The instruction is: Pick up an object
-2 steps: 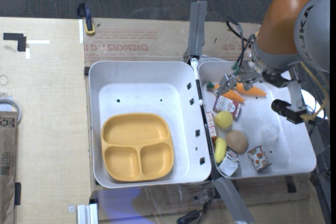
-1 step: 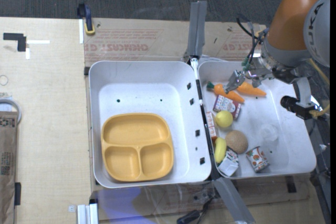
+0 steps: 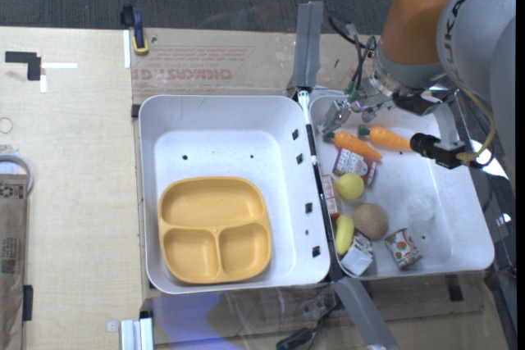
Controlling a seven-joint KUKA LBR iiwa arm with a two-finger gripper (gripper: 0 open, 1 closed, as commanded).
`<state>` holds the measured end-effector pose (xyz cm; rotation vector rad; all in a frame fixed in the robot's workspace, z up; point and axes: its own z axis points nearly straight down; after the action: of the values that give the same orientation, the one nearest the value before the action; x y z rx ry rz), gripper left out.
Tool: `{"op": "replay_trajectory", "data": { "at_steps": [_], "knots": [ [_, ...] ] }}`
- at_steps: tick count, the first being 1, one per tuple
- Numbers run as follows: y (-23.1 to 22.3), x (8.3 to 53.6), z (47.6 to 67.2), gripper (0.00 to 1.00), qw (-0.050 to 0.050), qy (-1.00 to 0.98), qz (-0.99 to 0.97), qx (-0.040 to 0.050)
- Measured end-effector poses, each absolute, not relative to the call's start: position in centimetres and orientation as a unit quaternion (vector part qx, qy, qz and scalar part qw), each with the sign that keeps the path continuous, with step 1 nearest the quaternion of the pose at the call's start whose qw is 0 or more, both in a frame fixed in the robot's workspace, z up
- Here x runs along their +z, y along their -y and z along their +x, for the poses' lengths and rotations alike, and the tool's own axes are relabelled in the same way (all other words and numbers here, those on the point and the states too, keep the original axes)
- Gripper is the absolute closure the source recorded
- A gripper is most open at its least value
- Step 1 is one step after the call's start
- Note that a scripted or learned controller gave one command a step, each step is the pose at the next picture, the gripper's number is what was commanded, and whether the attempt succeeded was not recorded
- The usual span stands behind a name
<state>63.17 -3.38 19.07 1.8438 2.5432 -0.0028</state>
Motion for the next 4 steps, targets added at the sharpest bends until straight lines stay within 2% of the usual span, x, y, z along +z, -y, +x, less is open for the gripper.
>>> {"op": "replay_trajectory", "data": {
  "at_steps": [1, 2, 3, 4],
  "knots": [
    [6.3, 19.1, 58.7, 0.00, 0.000, -0.813, 0.582, -0.0008],
    [10.1, 13.0, 64.4, 0.00, 0.001, -0.825, 0.565, -0.0006],
    [10.7, 10.6, 64.4, 0.00, 0.012, -0.813, 0.582, 0.0070],
    [10.2, 10.5, 63.8, 0.00, 0.012, -0.823, 0.567, 0.0045]
  ]
}}
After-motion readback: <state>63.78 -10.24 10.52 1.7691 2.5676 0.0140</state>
